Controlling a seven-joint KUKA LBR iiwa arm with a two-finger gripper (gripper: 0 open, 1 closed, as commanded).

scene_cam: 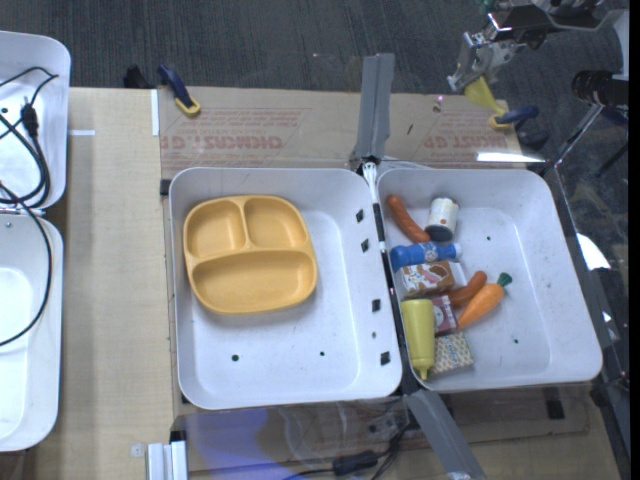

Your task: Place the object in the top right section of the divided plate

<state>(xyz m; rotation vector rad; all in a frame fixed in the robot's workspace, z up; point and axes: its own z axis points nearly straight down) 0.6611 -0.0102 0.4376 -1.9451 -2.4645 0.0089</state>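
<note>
A yellow divided plate (pixel 250 254) lies in the left bin (pixel 270 358), with two small sections at the top and one wide section below; its top right section (pixel 276 224) holds nothing. My gripper (pixel 474 76) hangs high at the upper right, beyond the far edge of the right bin (pixel 545 348). A small yellow piece (pixel 483 93) sits between its fingertips, lifted off the bench. The gripper is far to the right of the plate and above it in the view.
The right bin holds an orange sausage (pixel 405 218), a white can (pixel 443 213), a blue bottle (pixel 425 255), a carrot (pixel 482 301), a yellow squeeze bottle (pixel 418 333) and packets. A grey divider (pixel 375 118) stands between the bins. Blue clamps (pixel 178 90) grip the cardboard's far edge.
</note>
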